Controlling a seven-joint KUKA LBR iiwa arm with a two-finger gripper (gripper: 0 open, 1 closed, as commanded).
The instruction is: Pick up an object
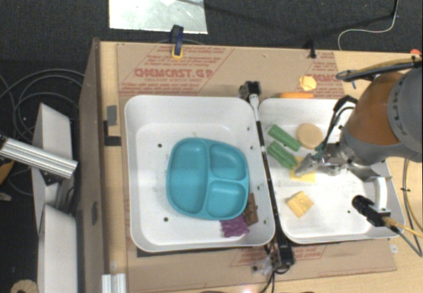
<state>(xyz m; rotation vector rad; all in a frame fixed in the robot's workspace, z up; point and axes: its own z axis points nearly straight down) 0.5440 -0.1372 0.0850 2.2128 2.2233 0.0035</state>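
Camera view: the hand (pixel 305 168) hangs over a yellow piece (pixel 305 176), its spread unclear; looks light, stiff — pinch its edges

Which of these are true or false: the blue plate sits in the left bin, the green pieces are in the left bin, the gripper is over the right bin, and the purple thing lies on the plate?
1. The blue divided plate sits in the left bin. True.
2. The green pieces are in the left bin. False: they lie in the right bin, near its left wall.
3. The gripper is over the right bin. True.
4. The purple thing lies on the plate. False: it lies on the bin floor beside the plate's near edge.
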